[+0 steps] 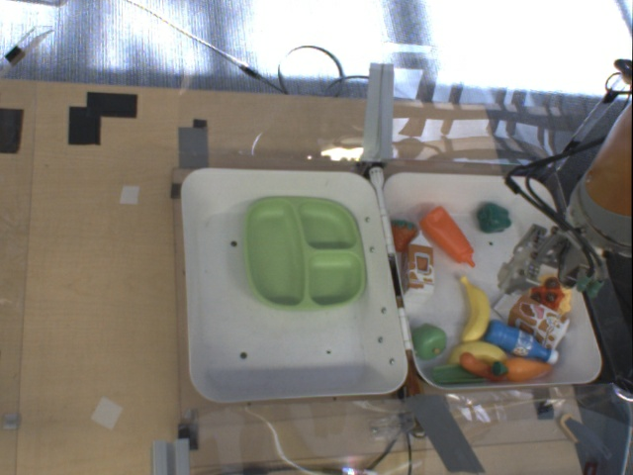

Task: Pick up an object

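Gripper (539,262): low in the right bin (591,364), above a small carton (539,320); grip state, cannot tell.
Banana (476,308): long axis runs near to far.
Plate (304,251): left bin.

Bench (89,295): pale wood, lit from the far side.
Bins: left bin (213,364) and right bin (588,364), white, shallow, side by side, inner rims touching.
Markings: black blocks (99,115) at far left; small pale tape squares (130,195) left of the bins.
Cable (312,52): thin, dark, looped beyond the bins.
Grey post (379,112): upright at the bins' shared far corner.
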Controlling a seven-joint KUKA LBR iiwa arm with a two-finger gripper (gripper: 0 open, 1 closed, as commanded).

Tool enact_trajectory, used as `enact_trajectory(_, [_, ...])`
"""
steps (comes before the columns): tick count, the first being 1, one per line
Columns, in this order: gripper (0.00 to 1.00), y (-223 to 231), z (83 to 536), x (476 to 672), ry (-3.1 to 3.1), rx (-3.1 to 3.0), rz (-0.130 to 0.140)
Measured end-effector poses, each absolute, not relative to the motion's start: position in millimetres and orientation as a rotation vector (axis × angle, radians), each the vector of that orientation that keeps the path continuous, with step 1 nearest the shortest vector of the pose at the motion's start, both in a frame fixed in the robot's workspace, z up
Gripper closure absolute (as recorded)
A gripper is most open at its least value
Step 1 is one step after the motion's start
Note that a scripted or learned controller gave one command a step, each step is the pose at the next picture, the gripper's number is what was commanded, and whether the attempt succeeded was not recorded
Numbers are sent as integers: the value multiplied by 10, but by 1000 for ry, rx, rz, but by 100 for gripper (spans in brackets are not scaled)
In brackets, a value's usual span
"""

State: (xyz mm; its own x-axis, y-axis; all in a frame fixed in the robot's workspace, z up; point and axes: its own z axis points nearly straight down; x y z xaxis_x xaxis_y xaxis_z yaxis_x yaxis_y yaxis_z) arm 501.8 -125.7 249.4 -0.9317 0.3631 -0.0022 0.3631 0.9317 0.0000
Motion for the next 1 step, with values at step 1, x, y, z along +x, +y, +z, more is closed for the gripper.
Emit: enact_trajectory(1, [100,-778,2223,4947,3075,616,3])
